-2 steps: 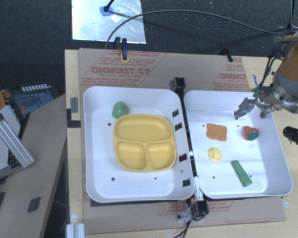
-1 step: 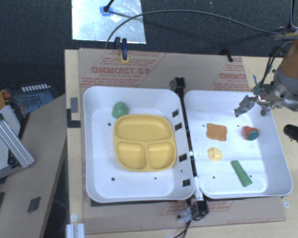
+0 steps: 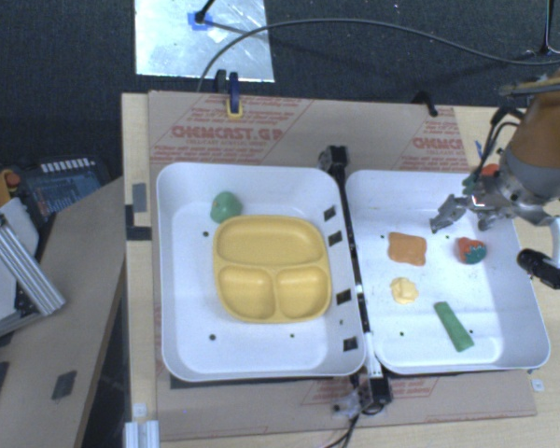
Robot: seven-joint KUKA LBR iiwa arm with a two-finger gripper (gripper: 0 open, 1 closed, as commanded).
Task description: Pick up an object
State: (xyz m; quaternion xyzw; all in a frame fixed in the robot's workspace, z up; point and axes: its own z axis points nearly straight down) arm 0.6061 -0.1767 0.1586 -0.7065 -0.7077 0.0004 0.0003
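The right bin holds an orange flat piece, a red object with a green spot, a small pale yellow lump and a green stick. My gripper hangs over the back right part of this bin, just behind the red object and to the right of the orange piece. Its fingers are spread open with nothing between them. In the left bin, a green round object lies at the back, touching the back edge of the yellow tray.
A yellow divided tray takes up the middle of the left bin. A black ridge separates the bins. A black part of the arm juts over the right bin's right rim. Cables run behind the bench.
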